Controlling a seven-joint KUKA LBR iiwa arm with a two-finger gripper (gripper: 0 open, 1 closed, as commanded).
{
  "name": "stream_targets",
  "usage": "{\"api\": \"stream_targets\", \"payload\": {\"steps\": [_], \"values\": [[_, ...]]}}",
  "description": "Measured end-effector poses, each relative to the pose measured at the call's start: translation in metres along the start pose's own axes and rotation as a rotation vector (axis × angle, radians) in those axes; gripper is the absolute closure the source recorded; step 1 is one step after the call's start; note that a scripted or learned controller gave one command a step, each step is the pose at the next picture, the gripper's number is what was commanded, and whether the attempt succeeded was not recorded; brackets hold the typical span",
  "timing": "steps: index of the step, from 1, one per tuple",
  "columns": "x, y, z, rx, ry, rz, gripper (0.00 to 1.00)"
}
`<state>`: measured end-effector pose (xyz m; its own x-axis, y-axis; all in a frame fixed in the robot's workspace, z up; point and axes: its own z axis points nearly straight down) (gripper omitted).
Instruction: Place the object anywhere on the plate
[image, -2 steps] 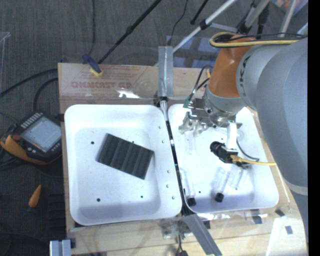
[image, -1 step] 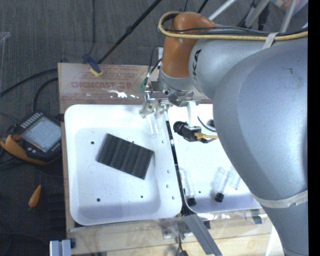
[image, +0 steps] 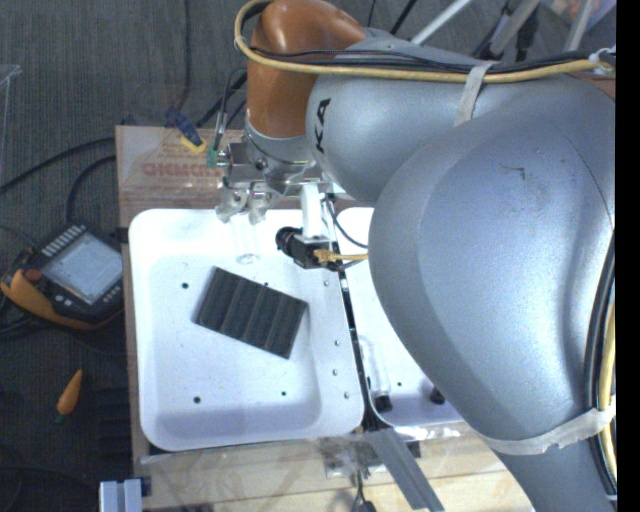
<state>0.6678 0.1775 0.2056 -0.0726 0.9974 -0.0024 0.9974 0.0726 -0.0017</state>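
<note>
gripper (image: 243, 207) hovers above left bin (image: 160, 400) holding a dark ridged plate (image: 250, 312).

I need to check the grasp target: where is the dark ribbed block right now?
The dark ribbed block lies flat and tilted in the middle of the left white bin, below and apart from the gripper near the bin's far edge.

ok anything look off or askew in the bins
The dark ribbed plate lies skewed in the left bin, its edges at a slant to the bin walls. Outside the bins, an orange object lies loose on the floor at the left. Nothing looks spilled or damaged.
</note>
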Motion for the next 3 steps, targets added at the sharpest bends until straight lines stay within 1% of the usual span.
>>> {"api": "stream_targets", "payload": {"steps": [1, 3], "values": [[0.047, 0.000, -0.027, -0.001, -0.002, -0.181, 1.00], [0.049, -0.001, -0.044, 0.002, -0.010, -0.184, 1.00]]}}
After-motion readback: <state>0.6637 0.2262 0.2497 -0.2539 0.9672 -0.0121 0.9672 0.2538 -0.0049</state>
